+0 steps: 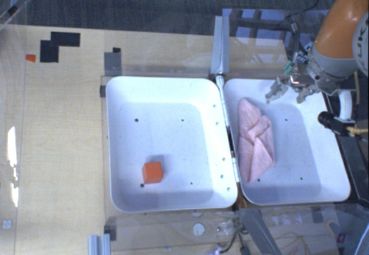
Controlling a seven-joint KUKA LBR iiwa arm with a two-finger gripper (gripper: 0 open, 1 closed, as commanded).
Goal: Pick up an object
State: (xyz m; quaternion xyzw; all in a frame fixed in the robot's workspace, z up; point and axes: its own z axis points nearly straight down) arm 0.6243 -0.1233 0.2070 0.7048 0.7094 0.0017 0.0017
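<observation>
A crumpled pink cloth point(254, 140) lies along the left side of the right bin point(311, 190). An orange cube point(153, 172) sits near the front of the left bin point(167, 98). My gripper point(290, 92) hangs over the back of the right bin, up and to the right of the cloth and apart from it. Its fingers are spread open and hold nothing. The arm with its orange band point(340, 23) comes in from the upper right.
A metal divider point(219, 52) runs between the bins at the back. Black blocks point(56, 44) and a small orange marker point(30, 58) lie on the wooden bench at far left. Cables hang at the upper right.
</observation>
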